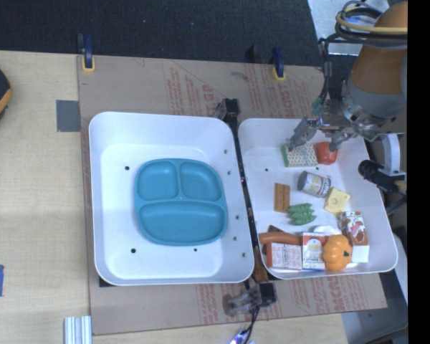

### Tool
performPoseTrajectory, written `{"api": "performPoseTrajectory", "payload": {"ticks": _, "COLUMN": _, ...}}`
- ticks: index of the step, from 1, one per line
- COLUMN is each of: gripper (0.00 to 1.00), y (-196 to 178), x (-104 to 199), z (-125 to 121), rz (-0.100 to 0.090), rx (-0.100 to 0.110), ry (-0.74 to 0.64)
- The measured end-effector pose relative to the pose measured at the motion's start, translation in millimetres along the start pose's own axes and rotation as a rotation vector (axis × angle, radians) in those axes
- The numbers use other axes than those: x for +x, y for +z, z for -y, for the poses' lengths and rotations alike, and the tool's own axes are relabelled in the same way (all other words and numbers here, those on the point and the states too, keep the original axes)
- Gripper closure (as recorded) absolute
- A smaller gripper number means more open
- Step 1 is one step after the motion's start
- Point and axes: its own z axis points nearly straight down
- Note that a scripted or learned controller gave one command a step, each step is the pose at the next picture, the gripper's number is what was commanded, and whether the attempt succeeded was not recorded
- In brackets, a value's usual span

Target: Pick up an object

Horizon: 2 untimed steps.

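My gripper [315, 142] hangs over the far end of the right bin [261, 131], fingers spread open with nothing between them. Just below it lie a speckled flat packet [302, 157] and a small red object [327, 155]. Nearer the front are a small can [314, 183], a brown wafer [281, 197], a green leafy toy [299, 213] and a yellow cheese wedge [336, 201]. At the near end sit an orange [337, 253], two small boxes [284, 256], a sausage-like piece [279, 236] and a red-and-white packet [353, 228].
The left bin [100, 192] holds a blue divided plate [180, 199]. A black bar with clamps [236, 163] runs between the bins. Blue clips [87, 52] pin the cardboard sheet at the bench's far edge. The arm's orange band [378, 59] rises at right.
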Motion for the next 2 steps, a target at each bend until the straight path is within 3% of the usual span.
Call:
{"api": "performPoseTrajectory", "payload": {"ticks": 1, "gripper": 0.00, "y": 93.4, "x": 9.5, "z": 15.0, "rz": 0.005, "rx": -0.017, "ry": -0.001}}
{"api": "performPoseTrajectory", "payload": {"ticks": 2, "gripper": 0.00, "y": 101.6, "x": 12.1, "z": 23.0, "rz": 0.009, "rx": -0.029, "ry": -0.001}}
